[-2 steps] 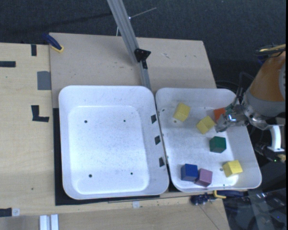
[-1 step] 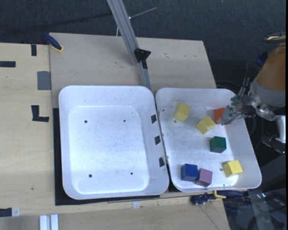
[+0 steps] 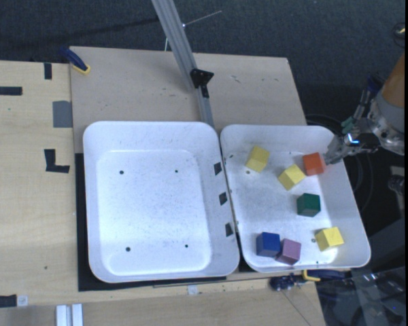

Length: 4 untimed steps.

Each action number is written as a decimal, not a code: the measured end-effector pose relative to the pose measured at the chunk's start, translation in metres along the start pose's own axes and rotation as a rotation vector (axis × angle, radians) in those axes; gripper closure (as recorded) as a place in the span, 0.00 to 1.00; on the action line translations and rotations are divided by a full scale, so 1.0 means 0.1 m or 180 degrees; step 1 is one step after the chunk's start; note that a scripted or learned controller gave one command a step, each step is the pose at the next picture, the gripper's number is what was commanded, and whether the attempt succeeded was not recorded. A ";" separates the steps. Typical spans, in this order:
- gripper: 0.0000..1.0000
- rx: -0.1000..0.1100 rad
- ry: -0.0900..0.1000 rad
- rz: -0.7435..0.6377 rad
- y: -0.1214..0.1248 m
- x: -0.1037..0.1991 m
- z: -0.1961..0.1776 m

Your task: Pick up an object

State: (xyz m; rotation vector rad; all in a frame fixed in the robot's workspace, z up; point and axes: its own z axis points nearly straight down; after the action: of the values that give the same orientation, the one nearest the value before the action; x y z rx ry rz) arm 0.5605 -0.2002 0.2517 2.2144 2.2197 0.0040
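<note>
Look at the right bin (image 3: 340, 182): all seven blocks lie there, loosely scattered. An orange block (image 3: 313, 163) sits near the far right rim, with a yellow block (image 3: 292, 176) just beside it on the left and another yellow block (image 3: 257, 159) further left, toward the divider between the bins. A green block (image 3: 309, 204) lies below the orange one. Along the near edge you have a blue block (image 3: 268, 244) touching a purple block (image 3: 290, 250), and a third yellow block (image 3: 330, 238) near the right corner.

The left bin (image 3: 95, 182) shows its bare white floor with a few dark specks.

The arm comes in from the right and is mostly cut off by the frame edge; you see just a sliver of the orange band and the grey wrist. The claw (image 3: 340, 148) hangs over the right rim of the right bin, its tip just beside the orange block. It is small, dark and blurred against the wiring behind it, so you cannot tell whether it stands apart or together, nor whether the tip touches the block. Nothing can be made out between its tips.

A slanted metal pole (image 3: 180, 39) crosses the desk (image 3: 136, 87) above the bins, its upper end leaving the frame. A small blue and yellow item (image 3: 75, 60) lies at the desk's far left corner, too small to identify.
</note>
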 end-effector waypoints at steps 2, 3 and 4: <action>1.00 0.0022 0.0012 -0.0014 0.14 1.13 0.05; 1.00 0.0021 0.0014 -0.0018 0.15 1.71 -0.01; 1.00 0.0029 0.0014 -0.0018 0.16 2.34 0.06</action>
State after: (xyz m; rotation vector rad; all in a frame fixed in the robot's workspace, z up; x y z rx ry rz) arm 0.5757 0.0340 0.2447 2.2149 2.2329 -0.0012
